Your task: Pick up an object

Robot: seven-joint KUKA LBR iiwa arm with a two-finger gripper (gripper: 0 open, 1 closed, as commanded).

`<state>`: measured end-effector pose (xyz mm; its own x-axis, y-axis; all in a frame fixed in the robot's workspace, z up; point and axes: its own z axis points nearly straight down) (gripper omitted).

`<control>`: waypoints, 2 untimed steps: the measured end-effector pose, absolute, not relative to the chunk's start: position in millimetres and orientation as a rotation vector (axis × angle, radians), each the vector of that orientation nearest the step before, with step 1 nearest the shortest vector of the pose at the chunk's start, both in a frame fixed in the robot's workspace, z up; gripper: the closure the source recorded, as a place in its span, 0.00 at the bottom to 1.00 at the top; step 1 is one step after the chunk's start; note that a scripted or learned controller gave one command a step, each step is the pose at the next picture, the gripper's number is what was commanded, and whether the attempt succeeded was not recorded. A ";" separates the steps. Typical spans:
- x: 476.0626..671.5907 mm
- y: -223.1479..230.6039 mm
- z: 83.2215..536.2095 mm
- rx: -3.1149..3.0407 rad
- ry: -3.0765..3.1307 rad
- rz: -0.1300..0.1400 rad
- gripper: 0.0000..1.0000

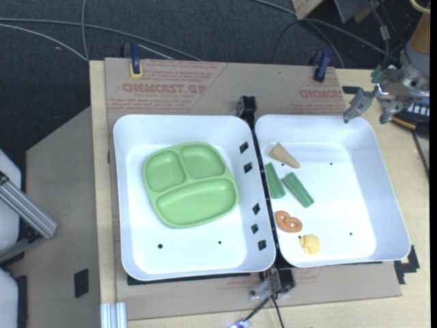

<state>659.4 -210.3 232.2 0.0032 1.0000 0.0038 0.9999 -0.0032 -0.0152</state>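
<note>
The right bin [382, 183] holds several small items along its left side: a tan wedge [283, 156], two green sticks [274, 181] [298, 188], an orange pretzel [287, 222] and a yellow lump [310, 244]. My gripper [367, 115] hangs over the right bin's far right corner, well away from all of these items. Its two fingers are spread open with nothing between them.
A green divided plate [191, 183] lies in the left bin [130, 203]. Black clips line the divider between the bins [252, 176]. Blue clamps [136, 63] [321, 65] hold the cardboard base at the far edge. Cables run across the dark floor beyond.
</note>
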 end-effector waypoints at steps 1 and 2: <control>662.0 -209.2 242.4 -2.221 -2.222 0.000 0.00; 663.3 -215.6 198.4 -2.219 -2.219 0.003 0.00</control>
